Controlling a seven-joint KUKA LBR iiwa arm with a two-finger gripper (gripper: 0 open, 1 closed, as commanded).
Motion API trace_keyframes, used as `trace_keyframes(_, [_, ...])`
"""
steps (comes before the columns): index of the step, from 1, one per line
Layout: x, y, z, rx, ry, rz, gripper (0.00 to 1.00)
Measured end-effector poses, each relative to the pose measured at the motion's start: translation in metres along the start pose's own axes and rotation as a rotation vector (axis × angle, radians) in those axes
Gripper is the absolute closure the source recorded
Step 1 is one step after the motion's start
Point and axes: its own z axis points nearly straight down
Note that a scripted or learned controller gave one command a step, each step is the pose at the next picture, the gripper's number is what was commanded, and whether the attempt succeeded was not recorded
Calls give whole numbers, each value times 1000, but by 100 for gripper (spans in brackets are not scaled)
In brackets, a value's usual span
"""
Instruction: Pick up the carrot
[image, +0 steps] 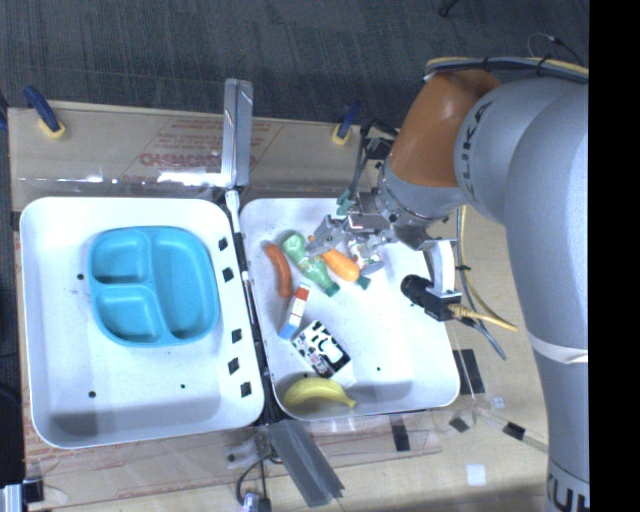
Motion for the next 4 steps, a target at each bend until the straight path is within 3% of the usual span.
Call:
trace_keyframes(1, [0,-18,-75,-3,-1,119,0])
trace_keyframes(2, [0,11,64,1,-1,85,0])
trace_keyframes(3, [0,12,54,1,-1,81,100])
trace_keyframes(4, [-86,-56,70,-1,0,-62,100])
